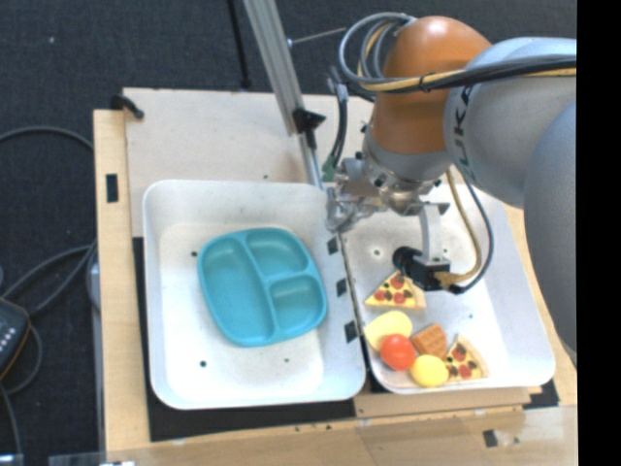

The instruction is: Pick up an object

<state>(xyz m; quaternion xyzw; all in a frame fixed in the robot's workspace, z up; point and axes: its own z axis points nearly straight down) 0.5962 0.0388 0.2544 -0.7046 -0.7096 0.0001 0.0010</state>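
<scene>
Glossy divided blue tray (pixel 262 284); triangular, perhaps plastic, pizza slice (pixel 397 292).

Divided tray (pixel 262 284) in left bin (pixel 165 260). Right bin (pixel 514 343) holds pizza slice (pixel 397 292); nearer camera, tomato (pixel 396 351), lemon (pixel 430 370), second pizza slice (pixel 466 359) clustered together.

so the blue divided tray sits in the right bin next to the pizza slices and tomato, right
Not quite. The camera view shows the blue divided tray alone in the left bin. The pizza slices and tomato lie in the right bin, with the end effector above the divide between the bins.
</scene>
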